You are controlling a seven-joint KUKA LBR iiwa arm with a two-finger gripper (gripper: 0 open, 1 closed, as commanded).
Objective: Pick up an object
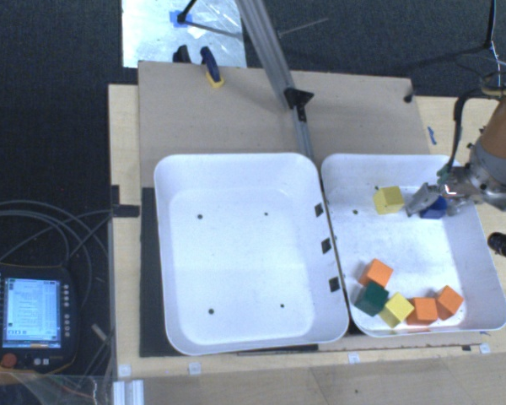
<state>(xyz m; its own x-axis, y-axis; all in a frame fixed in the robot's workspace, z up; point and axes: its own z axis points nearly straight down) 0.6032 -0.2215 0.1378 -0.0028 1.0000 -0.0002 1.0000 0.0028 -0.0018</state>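
Right bin (481, 264) taken as the landmark; everything placed against it.

Nearest, along its front wall: a loose cluster of blocks, probably left where they tumbled toward the low edge. Green block (372, 299) at the left of the cluster, a yellow block (398, 309) touching it, an orange block (376, 272) just behind those two. To the right, two more orange blocks (437, 305) side by side against the front wall.

Farther back, toward the bin's rear wall: a second yellow block (389, 200) alone, well apart from the cluster. Just beside it to the right, a blue block (433, 210), partly hidden under the tool.

Gripper (427, 201) low inside the bin at the rear right, right at the blue block, which looks like the chosen target. Cannot tell how wide it is set, nor whether it has hold of anything; blue block appears to sit on the bin floor.

Left of the right bin: the other bin (173, 226), sharing the middle wall.
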